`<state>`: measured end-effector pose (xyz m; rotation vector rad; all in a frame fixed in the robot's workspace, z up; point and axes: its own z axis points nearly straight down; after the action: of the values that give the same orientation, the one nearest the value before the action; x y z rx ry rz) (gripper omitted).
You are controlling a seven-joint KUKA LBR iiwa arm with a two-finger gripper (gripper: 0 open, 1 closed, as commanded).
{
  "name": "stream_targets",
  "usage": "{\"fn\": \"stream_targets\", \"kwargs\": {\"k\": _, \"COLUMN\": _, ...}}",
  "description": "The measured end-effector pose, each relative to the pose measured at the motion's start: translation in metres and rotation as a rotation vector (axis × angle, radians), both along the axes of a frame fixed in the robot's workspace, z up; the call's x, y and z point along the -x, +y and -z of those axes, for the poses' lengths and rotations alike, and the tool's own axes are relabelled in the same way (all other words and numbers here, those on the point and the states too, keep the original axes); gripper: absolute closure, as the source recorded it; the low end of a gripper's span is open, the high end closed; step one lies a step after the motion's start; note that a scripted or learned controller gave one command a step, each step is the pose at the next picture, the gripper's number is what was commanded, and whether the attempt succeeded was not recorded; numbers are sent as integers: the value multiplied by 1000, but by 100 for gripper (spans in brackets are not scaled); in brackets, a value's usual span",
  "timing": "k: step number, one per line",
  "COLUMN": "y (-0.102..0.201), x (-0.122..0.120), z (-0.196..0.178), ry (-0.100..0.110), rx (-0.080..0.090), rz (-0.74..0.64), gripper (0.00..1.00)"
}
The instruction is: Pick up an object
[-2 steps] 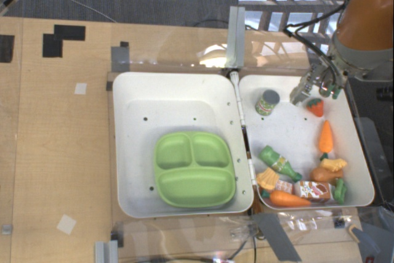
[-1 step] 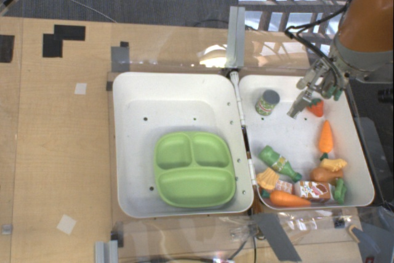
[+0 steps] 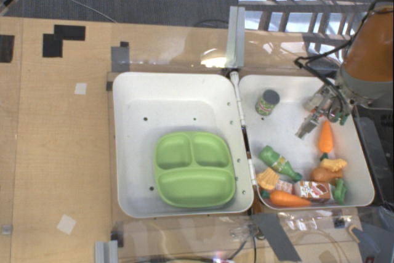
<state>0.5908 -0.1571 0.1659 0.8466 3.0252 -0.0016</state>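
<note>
Now the gripper (image 3: 316, 119), partly open and empty, hovers just left of the carrot (image 3: 325, 138); next it must descend and close.

Two white bins (image 3: 129, 101), one green plate (image 3: 194, 168), one can (image 3: 267, 102), two carrots (image 3: 325, 137).

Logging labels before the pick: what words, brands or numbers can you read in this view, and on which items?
None can be read.
Small can: green label, print too small to read.
Green bottle: no legible marking.
Red and brown packet: printed face, too blurred to read.
Green plate: plain, no text.
Black squares on the bench: shapes, not letters.
</note>
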Motion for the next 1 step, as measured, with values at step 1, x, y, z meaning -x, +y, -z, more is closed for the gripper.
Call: {"fn": "stream_targets", "kwargs": {"k": 1, "y": -50, "x": 11, "z": 76, "ry": -16, "rx": 4, "rz": -8, "gripper": 0}}
